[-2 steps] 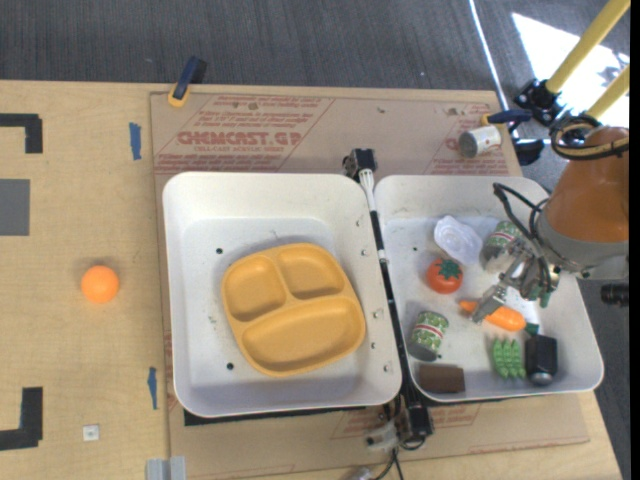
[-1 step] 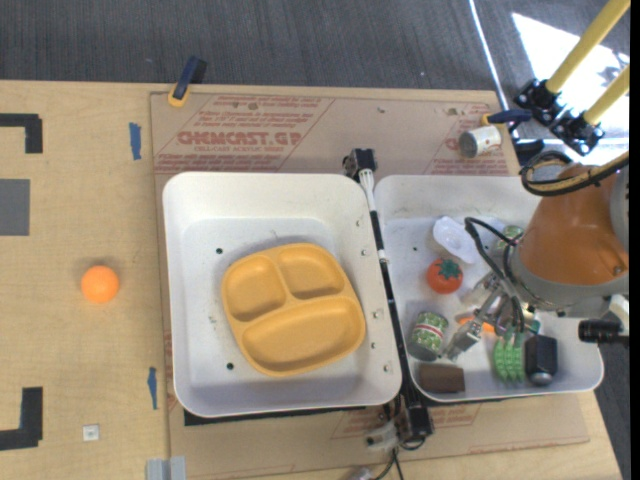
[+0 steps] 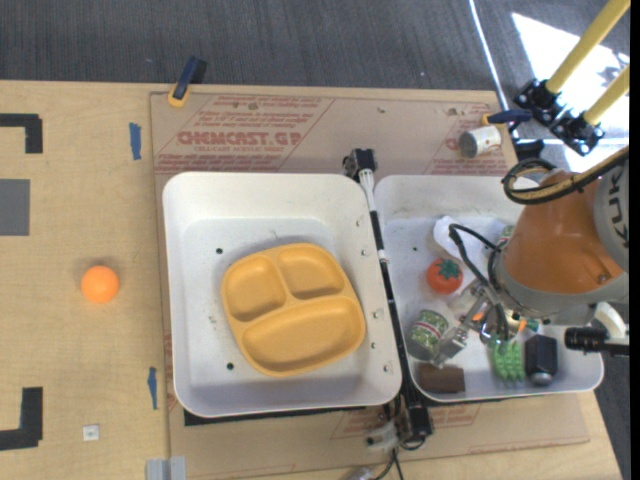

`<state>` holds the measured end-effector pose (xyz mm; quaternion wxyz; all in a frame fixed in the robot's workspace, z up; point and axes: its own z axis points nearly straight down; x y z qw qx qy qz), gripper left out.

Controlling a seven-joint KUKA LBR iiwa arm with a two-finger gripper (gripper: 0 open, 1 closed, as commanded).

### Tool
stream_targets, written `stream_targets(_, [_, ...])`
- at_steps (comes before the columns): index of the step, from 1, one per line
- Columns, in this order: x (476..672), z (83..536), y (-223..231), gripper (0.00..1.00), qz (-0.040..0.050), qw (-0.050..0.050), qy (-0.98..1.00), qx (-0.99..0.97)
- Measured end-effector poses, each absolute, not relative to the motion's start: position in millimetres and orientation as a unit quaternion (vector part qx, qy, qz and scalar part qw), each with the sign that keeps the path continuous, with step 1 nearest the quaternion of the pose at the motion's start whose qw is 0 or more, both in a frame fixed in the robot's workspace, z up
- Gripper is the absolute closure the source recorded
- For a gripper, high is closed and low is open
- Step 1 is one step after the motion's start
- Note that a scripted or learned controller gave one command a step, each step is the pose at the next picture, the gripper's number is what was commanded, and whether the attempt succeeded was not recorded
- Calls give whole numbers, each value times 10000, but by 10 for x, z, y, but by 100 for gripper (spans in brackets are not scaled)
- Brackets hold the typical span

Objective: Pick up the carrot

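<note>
Over in the right bin, the pincer hangs low w/ tips I can't tell spread or pressed, & the carrot, a short orange lump w/ green top, sits just up-left, near.

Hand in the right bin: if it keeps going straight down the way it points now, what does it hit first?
Most likely the green patterned can, which lies just off the hand tip. Depth is unclear from above; it could land on the bin floor beside it instead. The carrot sits farther back.
</note>
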<state>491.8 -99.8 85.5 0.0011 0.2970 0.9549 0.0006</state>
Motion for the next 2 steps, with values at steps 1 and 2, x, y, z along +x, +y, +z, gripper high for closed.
stream_targets(1, [5529,856,-2166,0,-6,27,9490,3153])
stream_targets(2, [5543,961,-2153,100,3,49,9490,3153])
